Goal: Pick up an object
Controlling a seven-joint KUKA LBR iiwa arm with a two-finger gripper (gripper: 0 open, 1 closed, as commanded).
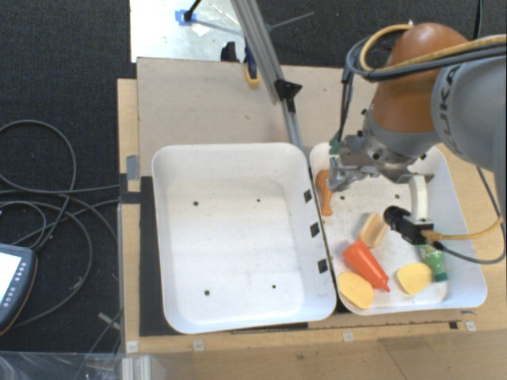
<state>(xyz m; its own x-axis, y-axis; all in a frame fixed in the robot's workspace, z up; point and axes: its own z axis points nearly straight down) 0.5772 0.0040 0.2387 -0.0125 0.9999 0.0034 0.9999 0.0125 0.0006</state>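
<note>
My grey arm [467, 101] comes in from the right. My orange band [416, 70] sits just above my wrist. My wrist bends down. My claw [342, 176] hangs low at the end of it, its tips pointing down.

Single fixed camera sat above the bench [206, 101], looked down at a slant, framed both bins [238, 236] fully.
</note>
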